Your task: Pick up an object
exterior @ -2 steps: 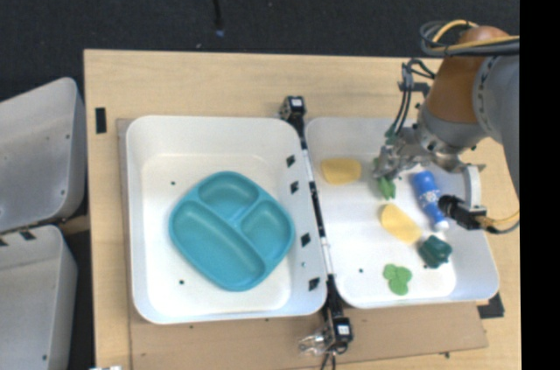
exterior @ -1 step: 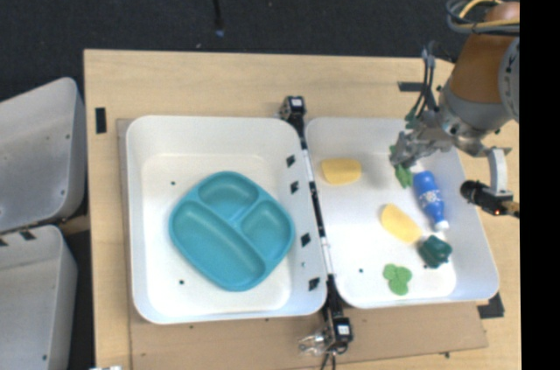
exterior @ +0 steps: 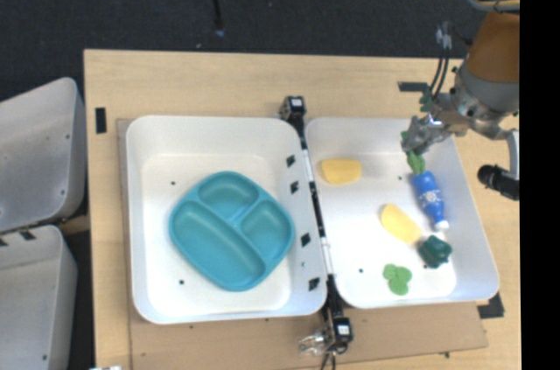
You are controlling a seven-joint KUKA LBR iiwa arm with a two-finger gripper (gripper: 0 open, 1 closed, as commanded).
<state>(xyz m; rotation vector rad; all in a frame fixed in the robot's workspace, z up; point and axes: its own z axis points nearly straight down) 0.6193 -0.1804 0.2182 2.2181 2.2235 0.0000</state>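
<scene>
My gripper hangs over the far right part of the right bin, below the arm's orange band. A small green piece lies right under its tip, touching or nearly touching it; I cannot tell whether it is gripped. Just in front of that lies a blue bottle with a white cap. Also in this bin are a yellow lump at the back left, a yellow block in the middle, a dark teal object and a green object near the front.
The left bin holds a turquoise divided plate. Black clips run along the seam between the bins. White panels stand off the bench's left edge.
</scene>
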